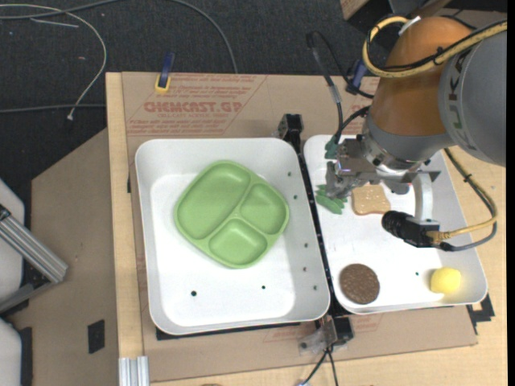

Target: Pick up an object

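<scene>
The right bin [402, 268] holds a tan slice of toast [372, 202], a small green leafy piece [330, 202], a round brown patty [359, 282] and a yellow ball-like item [446, 281]. My gripper [348, 182] hangs low over the bin's far left part. It is just above the green piece and touches or nearly touches the toast's left edge. The grey and orange arm covers the bin's far end. Nothing can be seen held in the gripper.
The left bin [153, 215] holds a green divided plate [232, 213], lying tilted at its centre. A black fitting with a yellow cable [409, 227] hangs off the arm over the right bin. Cardboard lies under both bins, and cables run across the dark floor behind.
</scene>
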Controlling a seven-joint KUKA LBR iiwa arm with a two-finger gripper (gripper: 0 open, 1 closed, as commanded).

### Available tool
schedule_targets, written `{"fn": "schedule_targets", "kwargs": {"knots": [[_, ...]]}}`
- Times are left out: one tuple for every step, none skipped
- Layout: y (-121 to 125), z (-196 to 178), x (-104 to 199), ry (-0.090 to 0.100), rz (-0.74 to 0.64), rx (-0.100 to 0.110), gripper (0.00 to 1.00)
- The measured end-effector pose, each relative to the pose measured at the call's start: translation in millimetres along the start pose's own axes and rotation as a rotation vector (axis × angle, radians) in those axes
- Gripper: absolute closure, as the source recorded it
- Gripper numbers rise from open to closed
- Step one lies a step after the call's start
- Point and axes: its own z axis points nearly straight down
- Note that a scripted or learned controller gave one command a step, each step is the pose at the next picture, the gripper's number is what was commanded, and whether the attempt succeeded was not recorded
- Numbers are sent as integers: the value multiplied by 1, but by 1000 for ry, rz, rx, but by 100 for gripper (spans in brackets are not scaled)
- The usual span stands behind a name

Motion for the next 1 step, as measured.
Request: {"fn": "schedule_targets", "kwargs": {"knots": [[-4,-2,56,0,0,1,100]]}}
